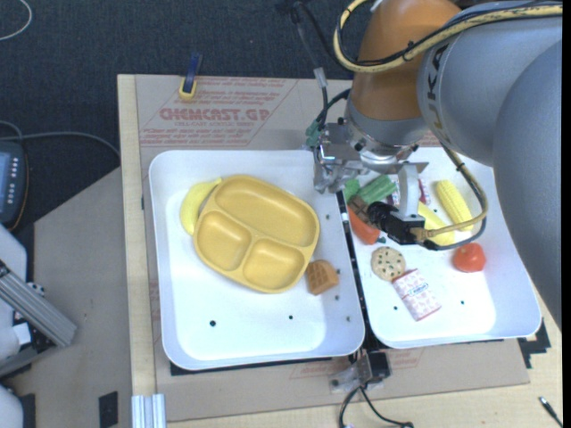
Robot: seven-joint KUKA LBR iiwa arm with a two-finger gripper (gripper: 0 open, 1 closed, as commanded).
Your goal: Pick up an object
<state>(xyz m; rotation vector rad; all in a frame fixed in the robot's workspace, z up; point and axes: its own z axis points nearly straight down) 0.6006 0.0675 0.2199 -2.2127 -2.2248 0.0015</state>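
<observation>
The gripper point(364, 178) hovers over the green plastic piece point(375, 188) in the right white bin point(500, 315); I cannot tell how its jaws stand.

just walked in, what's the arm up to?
The KUKA arm's end effector is low over the inner edge of the right bin, by a green item and an orange carrot-like piece. Nothing is visibly grasped. A cookie, corn and tomato lie nearby. The left bin has a yellow divided tray.
</observation>
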